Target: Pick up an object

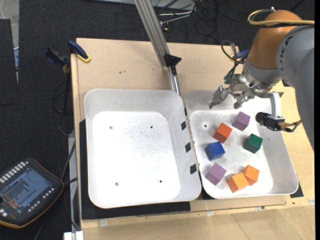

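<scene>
- Hovering over the far edge of the right bin, the end effector has its two fingers spread apart, and nothing sits between them.
- Grey arm with its orange band reaches in from the right, wrist above the bin's back rim.
- Cubes are all in the right bin, clear of the fingers: a purple cube is the nearest, just below and right of the end effector.
- An orange cube sits left of that one, with a blue cube just in front of it.
- A green cube lies toward the right side of the bin.
- Nearer the front: a second purple cube, then two orange cubes close together, seemingly touching.
- Left bin lies beside the right one on the tabletop, their inner rims meeting.
- Off the tabletop at lower left, a handheld control pendant rests on the dark floor.
</scene>
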Controlling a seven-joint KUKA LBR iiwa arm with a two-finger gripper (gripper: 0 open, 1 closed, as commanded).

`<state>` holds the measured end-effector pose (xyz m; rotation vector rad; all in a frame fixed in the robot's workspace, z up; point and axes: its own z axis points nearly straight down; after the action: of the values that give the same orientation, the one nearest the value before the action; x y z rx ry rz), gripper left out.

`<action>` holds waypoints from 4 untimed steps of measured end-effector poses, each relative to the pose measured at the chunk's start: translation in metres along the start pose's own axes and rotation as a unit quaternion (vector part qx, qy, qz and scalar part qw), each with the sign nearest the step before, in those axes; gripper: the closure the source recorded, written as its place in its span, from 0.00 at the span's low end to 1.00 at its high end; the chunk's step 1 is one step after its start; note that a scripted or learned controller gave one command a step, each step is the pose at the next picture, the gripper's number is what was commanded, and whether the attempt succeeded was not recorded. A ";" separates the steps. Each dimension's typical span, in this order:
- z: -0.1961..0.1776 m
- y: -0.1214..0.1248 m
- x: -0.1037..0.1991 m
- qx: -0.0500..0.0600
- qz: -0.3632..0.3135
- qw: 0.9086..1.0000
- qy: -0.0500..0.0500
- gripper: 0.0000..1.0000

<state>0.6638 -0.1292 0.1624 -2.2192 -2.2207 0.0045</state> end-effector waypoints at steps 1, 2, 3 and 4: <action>0.063 0.000 0.006 0.001 -0.002 1.000 0.000 0.00; 0.067 0.001 0.006 -0.001 -0.001 1.000 0.000 0.00; 0.056 0.001 0.006 -0.003 -0.001 1.000 0.000 1.00; -0.007 -0.002 0.005 -0.006 0.001 1.000 -0.001 1.00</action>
<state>0.6621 -0.1247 0.1699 -2.2273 -2.2258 -0.0071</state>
